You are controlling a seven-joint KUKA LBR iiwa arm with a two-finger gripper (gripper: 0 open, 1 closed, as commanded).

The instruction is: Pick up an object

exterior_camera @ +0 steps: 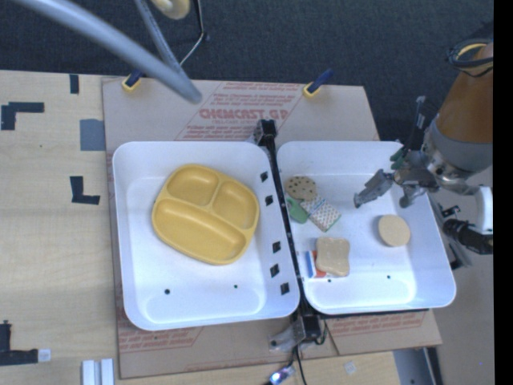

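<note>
My gripper (387, 193) hangs over the right part of the right bin (417, 295), its two dark fingers spread apart with nothing between them. Just below it lies a round tan biscuit (393, 231). Further left in the same bin are a slice of toast (333, 255), a chocolate-chip cookie (301, 188), a patterned packet (325, 213) and a green piece (297, 210) near the divider. A red and blue item (310, 265) peeks out from under the toast.
The left bin (144, 295) holds a yellow divided plate (206, 213). A black divider strip (276, 215) runs between the bins. A grey pole (104, 38) crosses the upper left of the view.
</note>
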